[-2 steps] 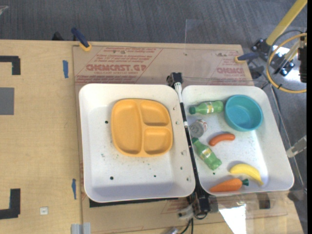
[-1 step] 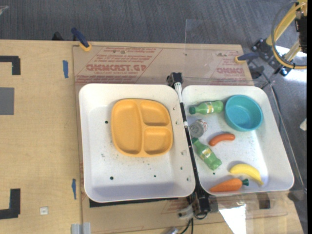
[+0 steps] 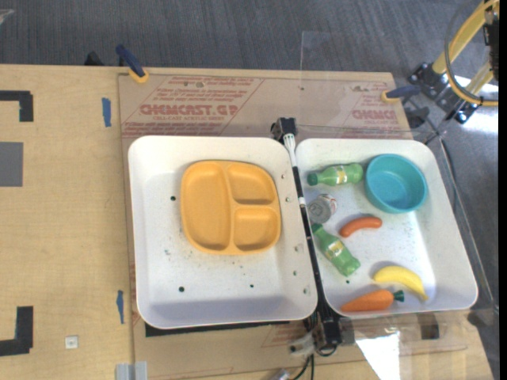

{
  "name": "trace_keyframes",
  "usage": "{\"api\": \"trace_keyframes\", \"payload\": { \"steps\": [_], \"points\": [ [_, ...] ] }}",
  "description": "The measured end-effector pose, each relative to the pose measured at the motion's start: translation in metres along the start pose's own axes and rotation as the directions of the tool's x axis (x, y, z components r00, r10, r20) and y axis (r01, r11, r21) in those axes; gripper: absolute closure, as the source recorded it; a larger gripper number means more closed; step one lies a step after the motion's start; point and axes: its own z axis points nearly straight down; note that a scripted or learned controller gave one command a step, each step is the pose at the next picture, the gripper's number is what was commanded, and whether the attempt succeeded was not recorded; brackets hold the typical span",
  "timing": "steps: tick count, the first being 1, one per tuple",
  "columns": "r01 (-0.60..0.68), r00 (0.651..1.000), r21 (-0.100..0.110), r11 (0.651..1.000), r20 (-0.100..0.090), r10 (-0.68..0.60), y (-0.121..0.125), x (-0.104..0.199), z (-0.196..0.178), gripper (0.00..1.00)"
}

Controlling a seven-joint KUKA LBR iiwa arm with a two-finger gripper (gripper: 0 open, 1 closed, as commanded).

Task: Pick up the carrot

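Two white bins sit side by side on a wood bench [image 3: 63,212]. In the right bin [image 3: 451,236], the carrot [image 3: 369,300] lies flat by the near wall, green end to the right. A banana [image 3: 400,281] lies just beside that end. Farther back are two green bottles [image 3: 336,249], a can [image 3: 321,209] and a blue bowl [image 3: 395,183]. The left bin [image 3: 150,236] holds a yellow plate [image 3: 230,207].

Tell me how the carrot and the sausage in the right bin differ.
The carrot has a green stem end; the sausage is plain orange-red throughout. The carrot tapers to a point, while the sausage is rounded at both ends and slightly curved. The carrot lies by the bin's near rim, next to the banana; the sausage lies mid-bin below the blue bowl. Both are orange, elongated and lying flat.
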Motion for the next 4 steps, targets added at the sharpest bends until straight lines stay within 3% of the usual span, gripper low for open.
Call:
{"api": "trace_keyframes", "payload": {
  "steps": [1,2,3,4],
  "points": [
    [0.001,1.000,0.000,1.000,0.001,-0.001,0.000,0.000,0.001,0.00],
    [0.203,0.979,-0.010,0.979,0.019,-0.203,0.015,-0.024,0.218,0.00],
    [0.091,0.996,-0.005,0.996,-0.005,-0.091,-0.010,0.021,0.120,0.00],
    [0.141,0.990,-0.003,0.990,-0.008,-0.141,-0.046,0.042,-0.004,0.00]
  ]
}}
